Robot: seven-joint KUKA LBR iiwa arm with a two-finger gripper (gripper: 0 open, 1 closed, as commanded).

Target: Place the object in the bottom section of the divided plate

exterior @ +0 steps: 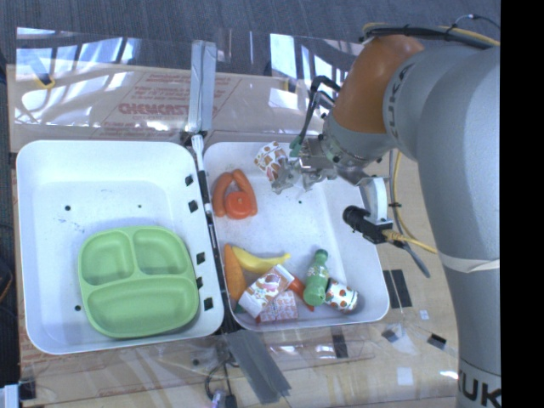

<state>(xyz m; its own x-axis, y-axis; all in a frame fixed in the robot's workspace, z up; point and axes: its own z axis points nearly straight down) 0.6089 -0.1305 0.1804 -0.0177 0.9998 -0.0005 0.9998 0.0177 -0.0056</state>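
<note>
The gripper (287,174) hangs in the right bin (340,228), just beside a patterned paper cup (270,160) – whether it pinches the cup I cannot tell. To do this well, confirm a firm hold (lift slowly) before crossing left of the cup to the green divided plate (136,280) – its wide bottom section is the target
</note>
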